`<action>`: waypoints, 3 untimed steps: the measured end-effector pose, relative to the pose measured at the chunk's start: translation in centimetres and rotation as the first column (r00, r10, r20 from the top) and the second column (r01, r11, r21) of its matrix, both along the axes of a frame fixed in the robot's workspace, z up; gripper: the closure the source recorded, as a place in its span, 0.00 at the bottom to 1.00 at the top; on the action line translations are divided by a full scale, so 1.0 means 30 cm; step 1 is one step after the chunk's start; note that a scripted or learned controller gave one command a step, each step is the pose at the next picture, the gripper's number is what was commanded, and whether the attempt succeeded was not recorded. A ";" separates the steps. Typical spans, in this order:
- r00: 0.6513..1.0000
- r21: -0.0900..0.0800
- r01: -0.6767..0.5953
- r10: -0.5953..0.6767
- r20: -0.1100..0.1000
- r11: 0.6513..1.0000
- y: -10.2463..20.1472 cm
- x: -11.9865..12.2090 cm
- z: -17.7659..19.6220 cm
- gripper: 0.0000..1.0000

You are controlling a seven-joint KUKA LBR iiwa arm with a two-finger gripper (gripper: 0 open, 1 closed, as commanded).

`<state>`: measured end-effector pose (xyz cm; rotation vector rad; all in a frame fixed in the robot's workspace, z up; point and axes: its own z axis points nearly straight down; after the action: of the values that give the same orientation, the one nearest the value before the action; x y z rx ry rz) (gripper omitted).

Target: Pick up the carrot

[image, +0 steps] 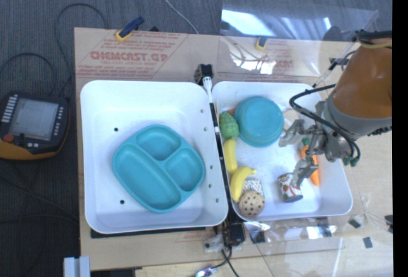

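Note:
The orange carrot [313, 173] lies in the right bin [331, 209], near its right wall, and its upper end is hidden under the gripper. My gripper [308, 149] hangs directly over that end, low in the bin, at the tip of the grey arm with its orange band [364, 74] coming in from the right. Whether it touches the carrot is hidden by the gripper body and cables.
The right bin also holds a blue bowl [259, 120], a green vegetable [229, 125], a yellow banana [236, 170], a speckled cookie [251, 202] and a small toy figure [290, 186] just left of the carrot. A blue divided plate [158, 167] lies in the left bin [95, 142].

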<state>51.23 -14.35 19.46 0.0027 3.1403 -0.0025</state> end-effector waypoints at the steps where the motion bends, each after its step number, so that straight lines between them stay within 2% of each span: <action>1: 0.981 -0.003 -0.194 0.194 0.000 0.981 -0.225 0.026 -0.332 0.00; 2: 0.980 -0.004 -0.199 0.199 0.005 0.980 -0.213 0.036 -0.296 1.00; 3: 0.770 -0.012 -0.638 0.638 0.020 0.770 -0.243 -0.026 -0.335 1.00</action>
<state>50.45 -21.64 9.42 -1.0540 2.9331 -0.0088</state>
